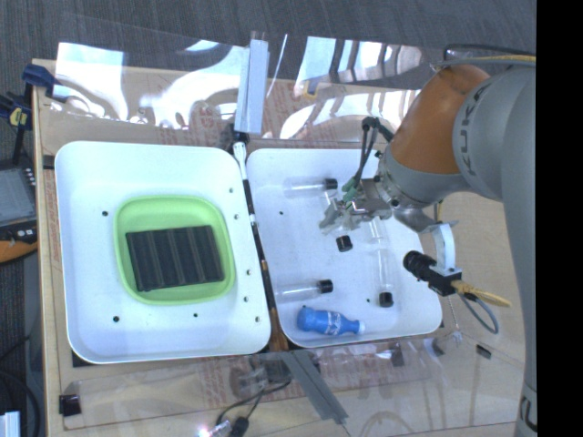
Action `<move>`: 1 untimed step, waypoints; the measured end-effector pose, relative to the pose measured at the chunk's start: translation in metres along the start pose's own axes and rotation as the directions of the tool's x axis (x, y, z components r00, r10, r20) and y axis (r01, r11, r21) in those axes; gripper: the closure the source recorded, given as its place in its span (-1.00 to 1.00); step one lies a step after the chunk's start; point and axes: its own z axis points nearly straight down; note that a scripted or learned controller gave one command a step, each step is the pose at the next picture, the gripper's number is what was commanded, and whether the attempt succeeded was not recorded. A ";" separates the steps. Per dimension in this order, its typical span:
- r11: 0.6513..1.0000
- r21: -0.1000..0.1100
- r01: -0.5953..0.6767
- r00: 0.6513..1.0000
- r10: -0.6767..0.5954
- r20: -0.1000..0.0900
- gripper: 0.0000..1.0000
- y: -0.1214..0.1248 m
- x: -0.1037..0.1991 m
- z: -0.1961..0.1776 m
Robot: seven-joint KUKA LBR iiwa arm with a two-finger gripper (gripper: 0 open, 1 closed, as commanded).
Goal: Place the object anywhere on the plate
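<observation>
A green plate with a dark ribbed insert lies in the left bin. In the right bin lie several clear tubes with black caps: one near the back, one at the front, and one upright-lying at right. A small black cap sits mid-bin. A blue bottle lies at the front edge. My gripper hangs low over the middle of the right bin, just above the black cap.
A clear plastic wall with glare stands behind the bins. A vertical metal rail rises at the seam between them. Cables and brackets sit along the bench's front edge, and a black device lies at the far left.
</observation>
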 end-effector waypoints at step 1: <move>1.000 0.000 0.000 1.000 0.000 0.000 -1.00 0.000 0.000 0.000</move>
